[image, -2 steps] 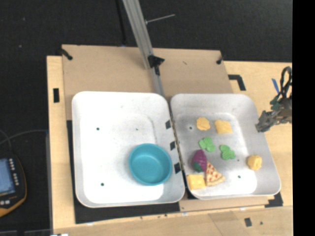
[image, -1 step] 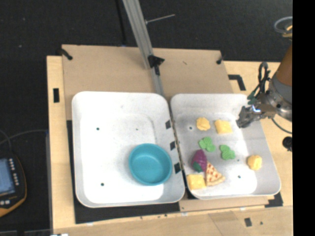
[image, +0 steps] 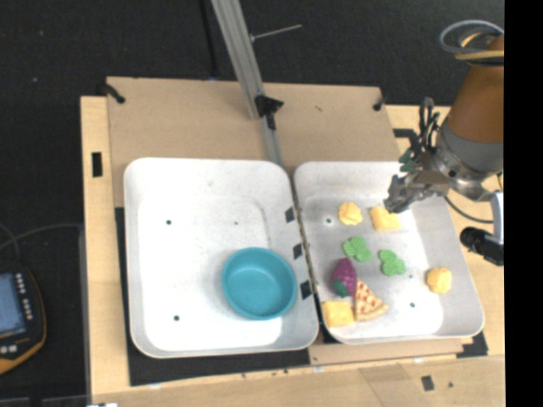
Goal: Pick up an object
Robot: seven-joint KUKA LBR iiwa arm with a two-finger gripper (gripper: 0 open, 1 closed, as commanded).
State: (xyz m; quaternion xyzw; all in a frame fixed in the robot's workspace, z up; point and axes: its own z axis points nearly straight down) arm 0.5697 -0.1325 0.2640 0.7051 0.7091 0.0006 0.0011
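Observation:
My gripper (image: pixel 399 200) hangs over the back of the right bin (image: pixel 441 312), right above a yellow block (image: pixel 384 220). Nothing shows between its fingers. To the left of that block lies a small yellow lump (image: pixel 350 214). Two green pieces (image: pixel 356 248) (image: pixel 391 262) sit mid-bin. A purple piece (image: pixel 344 273), a pizza slice (image: pixel 367 300) and a yellow cube (image: pixel 338 314) cluster at the bin's front left. A yellow ball (image: pixel 439 280) rests near the right wall.
The left bin (image: pixel 170 193) holds a blue bowl (image: pixel 259 281) at its front right. A grey metal pole (image: pixel 246 66) slants down to the gap between the bins. A handheld controller (image: pixel 15 308) lies off the bench at the far left.

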